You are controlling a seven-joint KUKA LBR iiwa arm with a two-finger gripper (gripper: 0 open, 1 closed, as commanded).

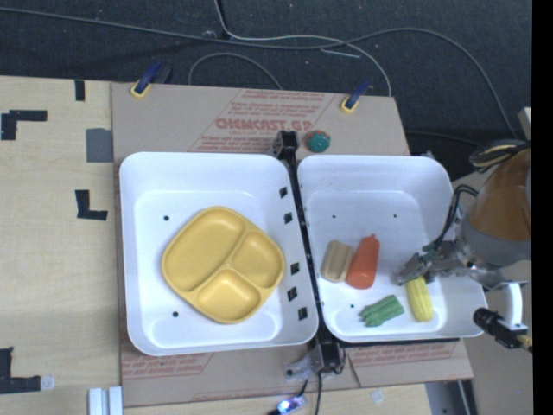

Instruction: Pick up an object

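Note:
The right bin (371,175) holds a tan bread roll (335,260), an orange-red carrot-like piece (364,262), a green pod (381,310) and a yellow corn cob (420,299). My gripper (416,271) reaches in from the right at the bin's right side, its dark tip just above the upper end of the corn cob. I see nothing held in it. The arm's grey body with its orange band (505,206) stands over the bin's right rim.
In the left bin (147,180) lies a yellow divided plate (224,264). A black divider clip strip (298,240) runs between the bins. A small teal object (319,142) sits on the cardboard behind them. Cables cross the dark floor beyond.

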